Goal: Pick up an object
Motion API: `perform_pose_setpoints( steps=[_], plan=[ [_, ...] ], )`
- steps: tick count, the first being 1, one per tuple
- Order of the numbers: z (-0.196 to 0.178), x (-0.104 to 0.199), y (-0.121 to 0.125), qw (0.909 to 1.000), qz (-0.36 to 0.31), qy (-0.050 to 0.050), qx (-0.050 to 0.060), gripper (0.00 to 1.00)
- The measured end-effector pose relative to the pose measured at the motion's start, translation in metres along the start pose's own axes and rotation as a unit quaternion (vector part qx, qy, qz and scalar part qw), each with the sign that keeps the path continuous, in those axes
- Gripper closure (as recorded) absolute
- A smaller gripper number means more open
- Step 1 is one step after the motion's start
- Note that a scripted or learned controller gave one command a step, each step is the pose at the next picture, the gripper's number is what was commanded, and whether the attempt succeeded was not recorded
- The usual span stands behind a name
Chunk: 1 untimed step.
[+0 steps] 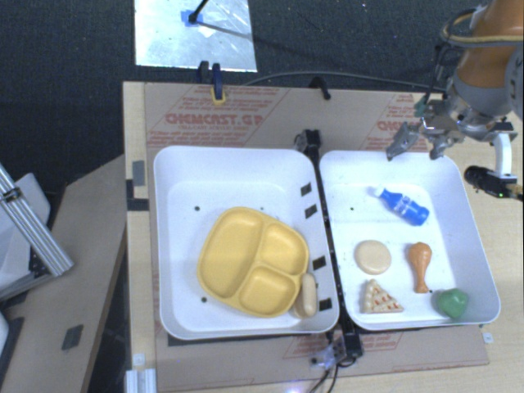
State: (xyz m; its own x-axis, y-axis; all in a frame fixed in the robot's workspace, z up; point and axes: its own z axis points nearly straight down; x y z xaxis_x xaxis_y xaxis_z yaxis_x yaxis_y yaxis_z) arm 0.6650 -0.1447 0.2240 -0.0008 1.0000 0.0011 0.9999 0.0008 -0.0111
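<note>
My gripper (419, 143) hangs open over the far rim of the right bin (483, 244), nothing between its fingers. In that bin lie a blue bottle (402, 205) with a white cap, a round tan cookie (373, 257), a brown drumstick (420, 264), a wedge of waffle-like pizza (380, 297) and a green lump (451, 302) at the near right corner. The blue bottle is the closest to the gripper, a little nearer to the camera than it.
The left bin (176, 219) holds a yellow divided plate (252, 260) with a small tan bread roll (307, 294) against its near right edge. Black clips (311, 211) run along the seam between the bins. A silver sheet (195, 23) lies behind the bench.
</note>
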Motion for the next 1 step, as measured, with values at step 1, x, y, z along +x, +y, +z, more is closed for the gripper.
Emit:
perform_pose_setpoints(
  steps=[1],
  plan=[
    [-0.0090,0.0004,0.0022,1.0000,-0.001,-0.001,-0.006,0.00]
  ],
)
